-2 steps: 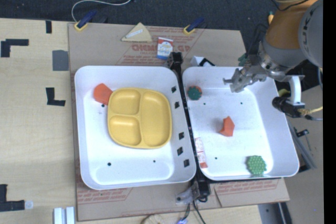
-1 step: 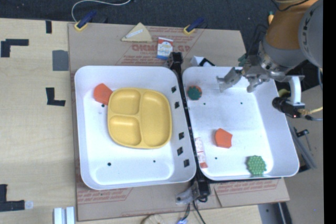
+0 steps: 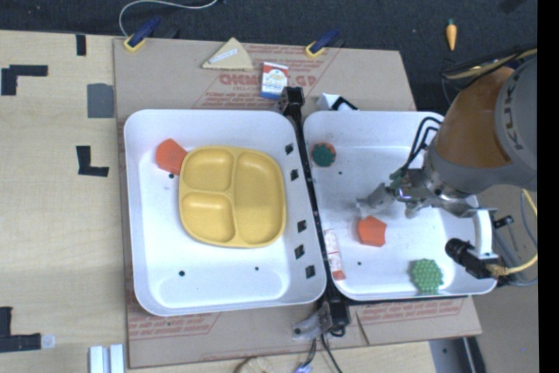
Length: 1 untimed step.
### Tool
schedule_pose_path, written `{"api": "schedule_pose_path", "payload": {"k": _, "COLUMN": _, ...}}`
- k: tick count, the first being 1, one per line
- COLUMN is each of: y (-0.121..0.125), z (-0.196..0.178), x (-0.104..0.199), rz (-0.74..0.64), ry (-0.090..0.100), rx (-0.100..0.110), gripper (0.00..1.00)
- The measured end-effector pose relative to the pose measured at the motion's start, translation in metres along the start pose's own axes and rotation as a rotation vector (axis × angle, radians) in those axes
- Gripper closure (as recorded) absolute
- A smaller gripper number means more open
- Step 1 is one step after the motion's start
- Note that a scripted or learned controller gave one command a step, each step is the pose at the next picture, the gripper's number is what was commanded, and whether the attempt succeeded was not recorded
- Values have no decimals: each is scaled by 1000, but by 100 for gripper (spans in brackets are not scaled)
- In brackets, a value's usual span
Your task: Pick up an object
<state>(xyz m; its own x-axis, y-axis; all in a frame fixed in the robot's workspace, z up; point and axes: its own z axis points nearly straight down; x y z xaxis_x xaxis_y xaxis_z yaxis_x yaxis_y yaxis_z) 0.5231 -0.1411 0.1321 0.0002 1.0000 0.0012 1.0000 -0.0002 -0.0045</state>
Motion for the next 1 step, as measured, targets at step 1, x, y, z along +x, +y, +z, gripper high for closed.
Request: {"api": "schedule_pose_path", "payload": {"k": 1, "y": -2, "z": 46, "x": 37, "rz": 0, "ry": -2, "rx": -5, "gripper": 0}}
